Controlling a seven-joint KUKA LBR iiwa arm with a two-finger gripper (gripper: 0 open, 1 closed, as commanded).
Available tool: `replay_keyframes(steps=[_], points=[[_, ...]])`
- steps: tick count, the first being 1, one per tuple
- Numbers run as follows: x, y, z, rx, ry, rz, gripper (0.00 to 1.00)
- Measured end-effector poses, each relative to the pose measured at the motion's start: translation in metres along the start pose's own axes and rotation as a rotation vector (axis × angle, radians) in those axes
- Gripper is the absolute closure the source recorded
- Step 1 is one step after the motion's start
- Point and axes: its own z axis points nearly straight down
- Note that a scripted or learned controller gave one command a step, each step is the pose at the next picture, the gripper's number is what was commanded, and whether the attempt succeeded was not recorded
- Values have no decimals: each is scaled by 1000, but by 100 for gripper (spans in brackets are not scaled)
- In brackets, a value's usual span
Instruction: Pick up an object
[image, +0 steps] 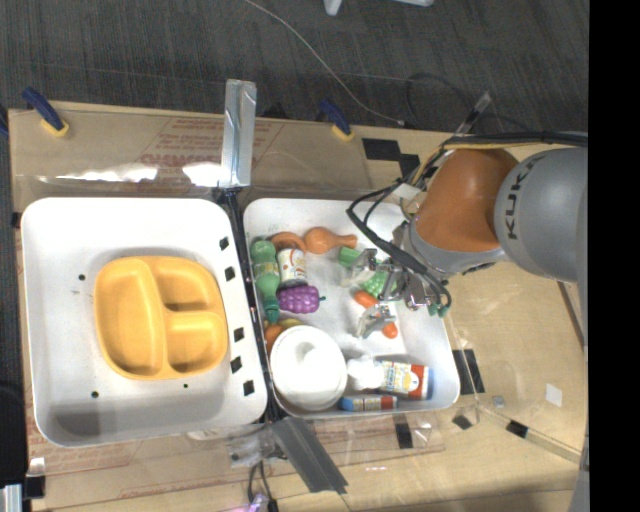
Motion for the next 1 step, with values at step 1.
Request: replay_keyframes(steps=[1], points=[[-2, 1, -12, 1, -4, -4, 100]])
